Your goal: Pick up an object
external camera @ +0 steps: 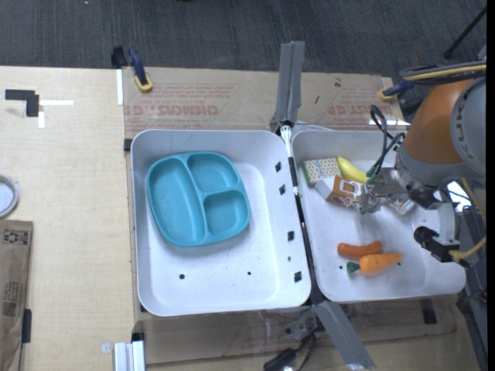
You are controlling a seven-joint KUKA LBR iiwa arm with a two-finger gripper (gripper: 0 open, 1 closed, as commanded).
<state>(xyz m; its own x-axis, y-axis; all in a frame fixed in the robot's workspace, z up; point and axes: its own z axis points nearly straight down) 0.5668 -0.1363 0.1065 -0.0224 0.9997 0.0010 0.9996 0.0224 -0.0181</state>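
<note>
gripper [370,201] is down in the right bin [402,284] right by the brown packet [346,192] and banana [352,169], can't tell its grip from here. two carrots [370,256] nearby, blue plate [198,198] in left bin [216,284].

Turquoise divided plate [199,199] in white left bin [155,284]. In white right bin [402,284]: yellow banana [352,169], two orange carrots [370,257], brown printed packet [346,192].

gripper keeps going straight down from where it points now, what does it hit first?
Most likely the brown snack packet in the right white bin: the gripper hangs at the packet's right edge, by the yellow banana. Depth is unclear, so it could miss onto the bin floor.
</note>
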